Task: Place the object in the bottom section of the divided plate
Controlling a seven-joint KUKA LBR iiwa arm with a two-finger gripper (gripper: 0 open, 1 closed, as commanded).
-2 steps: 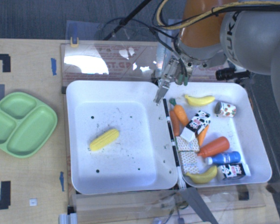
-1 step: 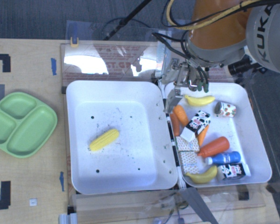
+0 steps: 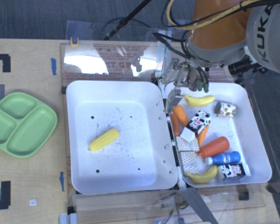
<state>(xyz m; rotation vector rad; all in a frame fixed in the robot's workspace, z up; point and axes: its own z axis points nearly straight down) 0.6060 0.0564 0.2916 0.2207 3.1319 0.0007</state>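
A yellow corn cob (image 3: pixel 104 139) lies tilted on the floor of the left bin (image 3: pixel 84 99), left of its middle. The green divided plate (image 3: pixel 21 123) rests on the wooden bench at the far left, with two small sections at the top and one large section at the bottom right. My gripper (image 3: pixel 176 94) hangs over the rim between the two bins, near their far end, just above an orange carrot (image 3: pixel 180 116). Nothing shows between its fingers.
The right bin (image 3: pixel 252 125) holds a banana (image 3: pixel 199 99), a small patterned cup (image 3: pixel 225 109), a cow-print carton (image 3: pixel 197 123), an orange bottle (image 3: pixel 214 146), a blue bottle (image 3: pixel 224 158), a second banana (image 3: pixel 201 176) and another carton (image 3: pixel 232 171).
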